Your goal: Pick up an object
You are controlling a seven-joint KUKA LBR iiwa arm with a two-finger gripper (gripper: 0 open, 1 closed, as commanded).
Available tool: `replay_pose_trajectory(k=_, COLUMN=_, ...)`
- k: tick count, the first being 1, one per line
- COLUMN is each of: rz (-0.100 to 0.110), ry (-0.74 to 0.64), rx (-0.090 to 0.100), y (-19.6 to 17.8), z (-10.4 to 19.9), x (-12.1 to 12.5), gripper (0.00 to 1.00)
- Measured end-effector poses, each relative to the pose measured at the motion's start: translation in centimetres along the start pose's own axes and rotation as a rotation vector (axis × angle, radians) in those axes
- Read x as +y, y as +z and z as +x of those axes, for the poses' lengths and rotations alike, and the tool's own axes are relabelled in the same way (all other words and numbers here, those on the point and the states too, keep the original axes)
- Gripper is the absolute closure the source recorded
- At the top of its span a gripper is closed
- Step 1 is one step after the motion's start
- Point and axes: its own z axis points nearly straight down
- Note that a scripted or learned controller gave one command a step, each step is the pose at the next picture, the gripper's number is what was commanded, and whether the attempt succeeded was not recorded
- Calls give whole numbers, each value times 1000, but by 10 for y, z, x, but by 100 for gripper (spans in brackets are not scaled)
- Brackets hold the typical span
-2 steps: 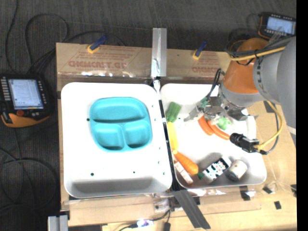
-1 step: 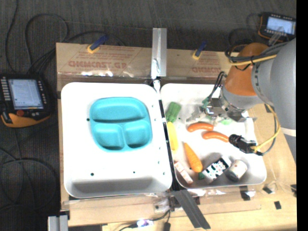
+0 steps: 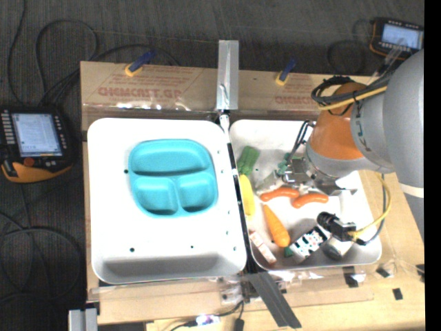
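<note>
2 orange sausage-shaped toys (image 3: 301,196) lain end to end mid right white bin (image 3: 368,254), directly under gripper (image 3: 298,176); likely pick target. Finger state cannot be told, hidden by wrist. Orange carrot toy (image 3: 276,227) near below, yellow banana-like piece (image 3: 245,194) and green pickle-shaped toy (image 3: 247,161) along bin's left wall. Turquoise 3-compartment tray (image 3: 172,176) seated in left white bin (image 3: 110,254). Risk judged: smooth rounded sausage could roll out; crowding may cause 2-item snag.

Turquoise tray (image 3: 172,176) in white bin (image 3: 103,205); orange carrot (image 3: 276,227), yellow corn (image 3: 246,194), green cucumber (image 3: 247,161).
</note>
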Motion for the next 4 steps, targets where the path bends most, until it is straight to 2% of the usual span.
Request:
replay_pose_trajectory(k=1, rz=-7, ry=-198, rx=-6, y=-1, z=7, x=-13, gripper=0)
replay_pose_trajectory(k=2, rz=-5, ry=-198, rx=0, y=-10, z=9, x=-13, gripper=100)
replay_pose_trajectory(k=3, rz=-11, ry=-437, rx=0, y=-3, z=-14, x=-71, gripper=100)
replay_pose_trajectory(k=4, rz=12, ry=-240, rx=7, y=-172, z=90, x=-46, gripper=100)
